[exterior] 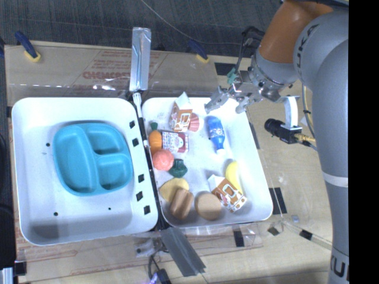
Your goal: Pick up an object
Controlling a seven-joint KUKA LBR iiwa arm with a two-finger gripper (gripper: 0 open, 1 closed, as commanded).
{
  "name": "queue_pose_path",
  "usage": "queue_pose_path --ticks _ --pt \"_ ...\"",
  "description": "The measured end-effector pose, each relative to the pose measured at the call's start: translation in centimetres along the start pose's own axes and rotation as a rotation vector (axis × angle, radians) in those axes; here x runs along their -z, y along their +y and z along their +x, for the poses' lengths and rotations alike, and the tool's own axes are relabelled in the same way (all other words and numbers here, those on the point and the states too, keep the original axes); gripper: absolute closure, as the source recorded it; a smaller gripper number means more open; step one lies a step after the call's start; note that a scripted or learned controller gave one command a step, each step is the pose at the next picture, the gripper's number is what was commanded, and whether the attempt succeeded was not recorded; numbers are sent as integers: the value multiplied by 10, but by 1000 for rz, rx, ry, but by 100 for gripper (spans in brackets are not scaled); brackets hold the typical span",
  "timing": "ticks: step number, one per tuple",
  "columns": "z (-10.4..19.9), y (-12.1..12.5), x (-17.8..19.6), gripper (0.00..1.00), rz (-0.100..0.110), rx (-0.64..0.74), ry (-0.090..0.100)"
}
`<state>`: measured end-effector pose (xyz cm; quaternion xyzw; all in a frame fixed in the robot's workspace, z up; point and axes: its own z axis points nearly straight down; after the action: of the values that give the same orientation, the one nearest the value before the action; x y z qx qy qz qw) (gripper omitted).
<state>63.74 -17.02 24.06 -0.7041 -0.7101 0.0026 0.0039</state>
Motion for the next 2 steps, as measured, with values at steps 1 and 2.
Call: queue_pose_path --ticks 1,2 --pt "-19 -25 -150 0 -4 -315 2" --pt "-17 -26 -143 100 4 -308 3"
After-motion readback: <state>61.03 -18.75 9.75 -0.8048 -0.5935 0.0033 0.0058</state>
